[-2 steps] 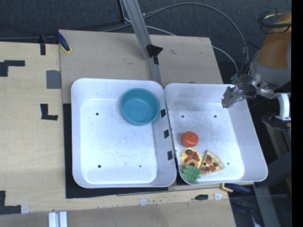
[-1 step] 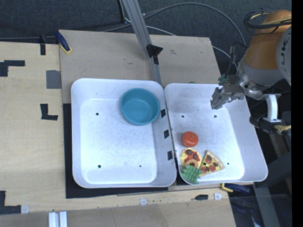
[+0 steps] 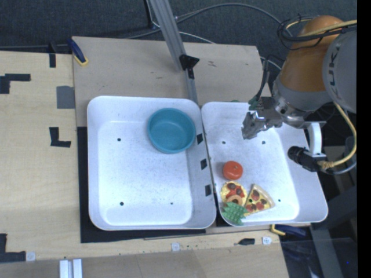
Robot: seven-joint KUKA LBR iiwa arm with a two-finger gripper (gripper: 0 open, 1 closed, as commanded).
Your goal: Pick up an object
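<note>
Gripper (image 3: 253,127) hangs over the right bin's (image 3: 290,210) far half, finger state impossible to tell; the red ball (image 3: 233,169), mid-bin, lies toward the near edge from it, slightly left.

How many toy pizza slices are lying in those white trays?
2. Both pizza slices sit in the right bin, near its front edge: one below the red tomato, the other just right of it.
</note>
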